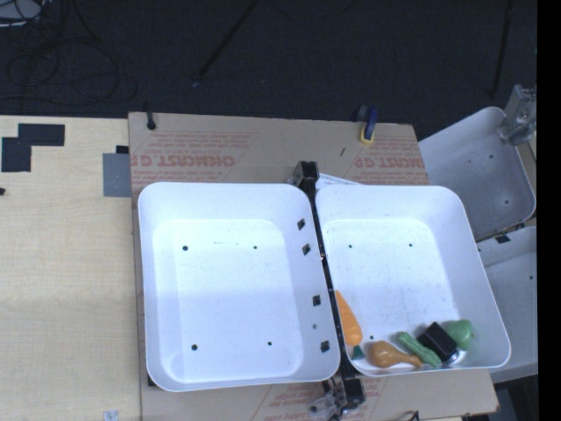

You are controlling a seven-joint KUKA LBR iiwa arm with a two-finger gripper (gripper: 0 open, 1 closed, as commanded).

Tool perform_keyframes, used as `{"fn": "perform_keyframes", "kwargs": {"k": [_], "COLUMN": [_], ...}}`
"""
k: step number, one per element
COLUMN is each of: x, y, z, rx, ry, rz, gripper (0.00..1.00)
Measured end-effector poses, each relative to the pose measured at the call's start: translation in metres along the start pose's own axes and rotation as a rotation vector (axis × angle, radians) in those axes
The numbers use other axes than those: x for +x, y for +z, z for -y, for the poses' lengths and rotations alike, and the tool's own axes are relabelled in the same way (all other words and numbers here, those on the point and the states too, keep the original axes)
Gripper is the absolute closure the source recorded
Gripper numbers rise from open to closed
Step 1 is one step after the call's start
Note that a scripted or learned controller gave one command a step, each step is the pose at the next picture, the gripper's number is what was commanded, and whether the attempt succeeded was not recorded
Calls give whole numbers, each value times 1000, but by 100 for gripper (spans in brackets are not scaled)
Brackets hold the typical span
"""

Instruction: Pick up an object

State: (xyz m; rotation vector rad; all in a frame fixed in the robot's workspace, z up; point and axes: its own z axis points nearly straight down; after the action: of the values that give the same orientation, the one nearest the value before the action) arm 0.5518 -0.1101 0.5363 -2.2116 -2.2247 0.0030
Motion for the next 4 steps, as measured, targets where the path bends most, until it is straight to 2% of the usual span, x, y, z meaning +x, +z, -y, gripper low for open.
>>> {"fn": "perform_keyframes", "kwargs": {"k": [3,4], "x": [203,253], "y": [0,0], "z": [-77,-94], "rx": [-2,-2], "ry": [1,2], "rz": [2,2], "gripper": [100,100]}}
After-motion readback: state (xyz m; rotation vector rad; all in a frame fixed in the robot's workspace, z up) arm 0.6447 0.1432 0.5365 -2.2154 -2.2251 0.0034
